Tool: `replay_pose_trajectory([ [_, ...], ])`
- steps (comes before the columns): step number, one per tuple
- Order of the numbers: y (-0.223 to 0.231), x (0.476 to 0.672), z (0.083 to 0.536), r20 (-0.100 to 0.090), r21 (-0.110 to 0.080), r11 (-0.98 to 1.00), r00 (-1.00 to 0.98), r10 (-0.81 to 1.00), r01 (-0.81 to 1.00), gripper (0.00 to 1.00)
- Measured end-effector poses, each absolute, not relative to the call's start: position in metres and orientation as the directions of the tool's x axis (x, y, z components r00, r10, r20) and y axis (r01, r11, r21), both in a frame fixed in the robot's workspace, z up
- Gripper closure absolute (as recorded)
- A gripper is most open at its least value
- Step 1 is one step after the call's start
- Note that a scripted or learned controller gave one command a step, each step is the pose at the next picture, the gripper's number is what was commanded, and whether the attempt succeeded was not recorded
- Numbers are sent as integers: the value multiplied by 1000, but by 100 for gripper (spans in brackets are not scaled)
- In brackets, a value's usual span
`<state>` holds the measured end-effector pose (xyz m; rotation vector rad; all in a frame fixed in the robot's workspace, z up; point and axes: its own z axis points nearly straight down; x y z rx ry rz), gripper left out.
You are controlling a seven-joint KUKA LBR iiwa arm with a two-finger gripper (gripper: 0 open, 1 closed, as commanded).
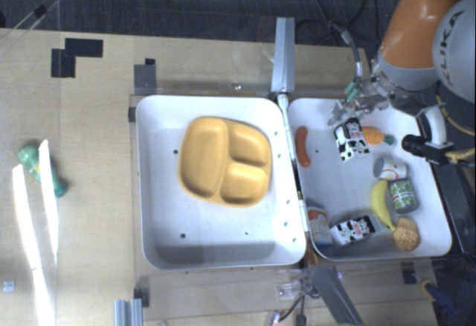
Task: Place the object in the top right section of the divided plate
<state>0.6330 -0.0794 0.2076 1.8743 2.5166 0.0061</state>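
the gripper [355, 105] hangs over the far part of the right bin [439, 239], and i cannot tell its state. just under it sits a black and white toy [350, 140], likely its pick. the yellow plate [224, 161] waits in the left bin [160, 235].

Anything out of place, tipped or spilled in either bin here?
Nothing spilled or damaged. The yellow three-section divided plate sits flat in the left white bin. In the right white bin, the red sausage lies against the left wall.
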Motion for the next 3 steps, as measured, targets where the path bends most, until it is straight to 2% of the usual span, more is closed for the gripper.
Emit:
replay_pose_trajectory([
  [1, -29, 531, 238, 0, 5, 233, -233, 972, 972, 100],
  [2, 52, 524, 211, 0, 4, 392, -392, 920, 920, 100],
  [3, 51, 525, 211, -1, 4, 391, -391, 920, 920, 0],
])
